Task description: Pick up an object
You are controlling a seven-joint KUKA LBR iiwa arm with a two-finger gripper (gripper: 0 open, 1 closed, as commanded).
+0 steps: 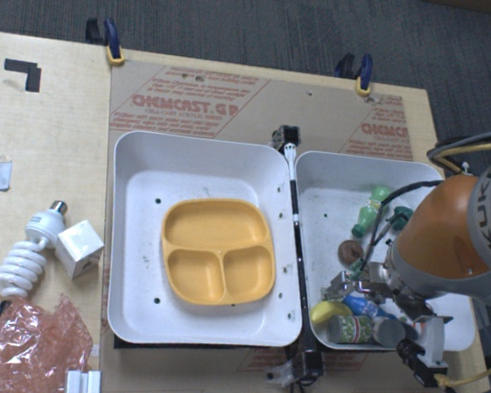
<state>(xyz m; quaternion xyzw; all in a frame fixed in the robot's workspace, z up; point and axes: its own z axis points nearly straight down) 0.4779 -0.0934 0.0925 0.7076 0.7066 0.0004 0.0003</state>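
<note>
Two bins (128,222) — yellow tray (219,252) left, arm (453,232) over right clutter.

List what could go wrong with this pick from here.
1. The items in the right bin are heaped tightly near its front; the gripper may knock the banana or can instead of gripping one.
2. The arm covers much of the heap, so a miss may be hard to spot.
</note>
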